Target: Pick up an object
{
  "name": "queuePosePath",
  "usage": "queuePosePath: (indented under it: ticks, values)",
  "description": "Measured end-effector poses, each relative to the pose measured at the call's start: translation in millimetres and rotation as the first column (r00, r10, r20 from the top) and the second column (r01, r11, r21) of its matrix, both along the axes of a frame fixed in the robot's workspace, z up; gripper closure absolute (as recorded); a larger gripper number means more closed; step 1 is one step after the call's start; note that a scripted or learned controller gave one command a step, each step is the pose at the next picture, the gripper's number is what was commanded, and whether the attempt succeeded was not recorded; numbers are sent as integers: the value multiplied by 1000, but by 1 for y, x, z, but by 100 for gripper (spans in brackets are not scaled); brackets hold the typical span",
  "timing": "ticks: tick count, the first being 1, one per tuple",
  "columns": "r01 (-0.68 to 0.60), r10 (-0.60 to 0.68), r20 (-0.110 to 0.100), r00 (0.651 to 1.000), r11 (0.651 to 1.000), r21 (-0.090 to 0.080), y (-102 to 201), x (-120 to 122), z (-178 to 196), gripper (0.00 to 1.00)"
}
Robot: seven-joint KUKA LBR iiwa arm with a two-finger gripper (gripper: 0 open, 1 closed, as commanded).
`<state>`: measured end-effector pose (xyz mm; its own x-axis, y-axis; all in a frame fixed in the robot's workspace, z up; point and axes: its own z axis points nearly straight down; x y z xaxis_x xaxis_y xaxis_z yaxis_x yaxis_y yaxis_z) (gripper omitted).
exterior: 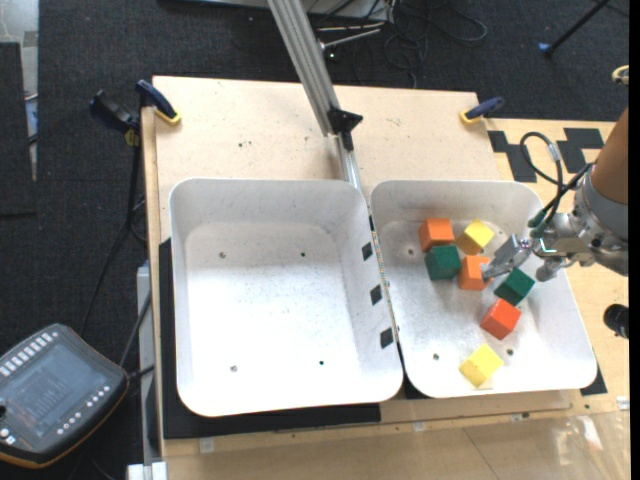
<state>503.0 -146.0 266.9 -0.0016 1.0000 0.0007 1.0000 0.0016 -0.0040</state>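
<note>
The right bin [560, 353] holds several small blocks. At the back lie an orange block [436, 233] and a yellow block [478, 236], with a dark green block [443, 262] in front of them. A second orange block [471, 272] sits beside a green block [516, 287]. Nearer the front are a red block [501, 318] and another yellow block [480, 365]. My gripper [506, 260] reaches in from the right, low over the bin, between the second orange block and the green one. Its fingers look open, and I see nothing held between them.
The left bin [200, 208] stands beside the right one on the wooden bench. A metal strut [305, 53] slants down to the bins' shared back edge. Clamps sit at the bench's far corners. A teach pendant [50, 393] lies at lower left.
</note>
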Motion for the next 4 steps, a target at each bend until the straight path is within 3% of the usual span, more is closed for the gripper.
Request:
queuePosePath:
  ticks: [1, 3, 4]
  values:
    - [1, -1, 4, 1000, 1000, -1, 0, 1, 2, 0]
    - [3, -3, -2, 1000, 1000, 1, -3, 6, -123, 0]
    - [1, 0, 28, 1000, 1000, -11, -6, 13, -142, 0]
